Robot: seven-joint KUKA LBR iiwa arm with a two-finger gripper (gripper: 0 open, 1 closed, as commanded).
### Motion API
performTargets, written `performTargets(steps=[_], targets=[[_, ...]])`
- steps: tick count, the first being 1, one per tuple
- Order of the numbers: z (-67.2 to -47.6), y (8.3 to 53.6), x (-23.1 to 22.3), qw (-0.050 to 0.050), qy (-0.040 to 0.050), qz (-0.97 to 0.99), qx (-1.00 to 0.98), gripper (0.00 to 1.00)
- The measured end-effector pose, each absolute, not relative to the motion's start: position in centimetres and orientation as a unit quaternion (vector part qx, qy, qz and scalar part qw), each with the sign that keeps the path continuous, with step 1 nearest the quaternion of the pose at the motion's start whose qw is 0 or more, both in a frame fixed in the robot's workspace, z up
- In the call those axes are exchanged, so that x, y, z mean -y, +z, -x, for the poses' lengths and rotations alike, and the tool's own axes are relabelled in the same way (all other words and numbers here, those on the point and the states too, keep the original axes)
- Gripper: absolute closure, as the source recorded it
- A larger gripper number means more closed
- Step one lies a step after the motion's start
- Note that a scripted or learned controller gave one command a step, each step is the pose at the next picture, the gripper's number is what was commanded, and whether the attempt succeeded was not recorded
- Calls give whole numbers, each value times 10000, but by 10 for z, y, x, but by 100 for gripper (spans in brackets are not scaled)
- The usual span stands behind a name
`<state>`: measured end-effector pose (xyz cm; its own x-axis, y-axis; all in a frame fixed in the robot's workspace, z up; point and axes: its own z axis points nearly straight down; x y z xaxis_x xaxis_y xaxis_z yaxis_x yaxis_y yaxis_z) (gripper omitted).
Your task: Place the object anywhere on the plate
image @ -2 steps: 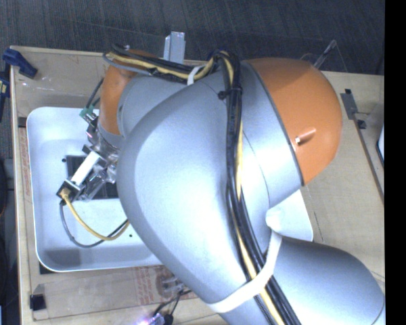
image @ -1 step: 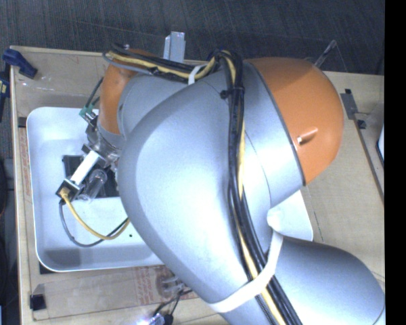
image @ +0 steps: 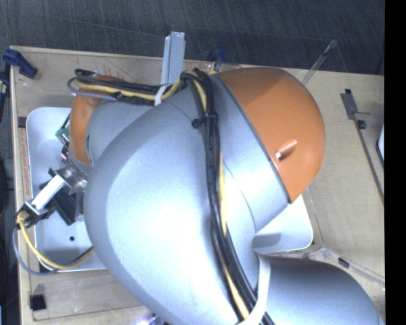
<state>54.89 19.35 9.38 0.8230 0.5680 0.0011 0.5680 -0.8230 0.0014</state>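
My arm (image: 189, 202) looms over the left bin (image: 35, 124). My gripper (image: 65, 208) hangs over that bin, near its left wall. How wide it stands, or what it holds, I cannot tell.

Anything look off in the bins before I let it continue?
Nothing visibly spilled or broken. But the arm covers most of both bins, so I can judge just the outer strip of the left bin. A small green thing peeks out beside the orange band; too hidden to identify.
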Motion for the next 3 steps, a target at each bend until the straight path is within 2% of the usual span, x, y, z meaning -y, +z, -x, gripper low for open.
performTargets(steps=[1,2,3], targets=[[-504,194,-219,-7,-9,-8633,-5048,0],[-504,203,-220,-16,-14,-8620,-5069,100],[-550,165,-218,-9,-24,-8603,-5097,100]])
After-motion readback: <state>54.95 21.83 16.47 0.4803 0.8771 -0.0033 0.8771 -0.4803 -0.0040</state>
